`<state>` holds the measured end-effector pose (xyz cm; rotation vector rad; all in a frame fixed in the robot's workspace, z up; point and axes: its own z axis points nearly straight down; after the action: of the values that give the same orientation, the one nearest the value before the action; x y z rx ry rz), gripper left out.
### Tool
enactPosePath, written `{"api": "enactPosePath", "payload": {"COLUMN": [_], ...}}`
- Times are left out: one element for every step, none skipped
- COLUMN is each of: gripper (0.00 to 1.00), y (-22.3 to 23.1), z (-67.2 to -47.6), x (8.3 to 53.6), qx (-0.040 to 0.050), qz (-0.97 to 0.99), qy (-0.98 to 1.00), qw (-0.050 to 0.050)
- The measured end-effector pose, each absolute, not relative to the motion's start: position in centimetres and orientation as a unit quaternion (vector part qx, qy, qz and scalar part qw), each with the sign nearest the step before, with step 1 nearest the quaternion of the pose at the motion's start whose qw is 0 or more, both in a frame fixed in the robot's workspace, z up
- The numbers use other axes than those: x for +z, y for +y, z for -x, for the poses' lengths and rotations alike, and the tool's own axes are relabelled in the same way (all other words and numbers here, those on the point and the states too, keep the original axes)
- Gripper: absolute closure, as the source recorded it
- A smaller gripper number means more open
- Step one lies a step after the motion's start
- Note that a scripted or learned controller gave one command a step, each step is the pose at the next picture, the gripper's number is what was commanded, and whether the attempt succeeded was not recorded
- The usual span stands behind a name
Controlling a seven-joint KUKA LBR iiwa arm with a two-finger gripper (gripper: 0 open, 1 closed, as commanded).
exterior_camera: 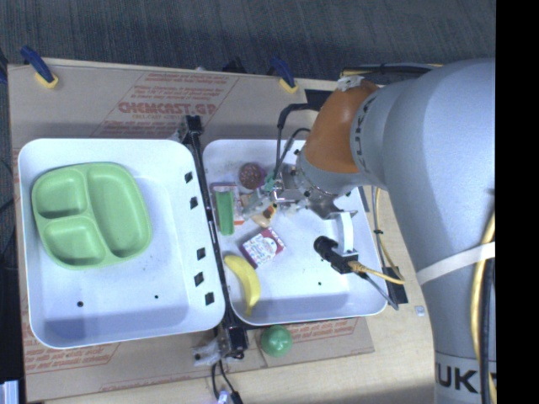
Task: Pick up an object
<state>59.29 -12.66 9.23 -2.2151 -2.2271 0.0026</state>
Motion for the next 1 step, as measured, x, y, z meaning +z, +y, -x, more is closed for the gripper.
{"api": "enactPosePath", "payload": {"gripper": [1.00], "y": [-12.62], "z": [-59.30], "x": [10.22], "qx": [0.0018], "qz": [0.704], "qy": [-0.711], "qw": [0.001]}}
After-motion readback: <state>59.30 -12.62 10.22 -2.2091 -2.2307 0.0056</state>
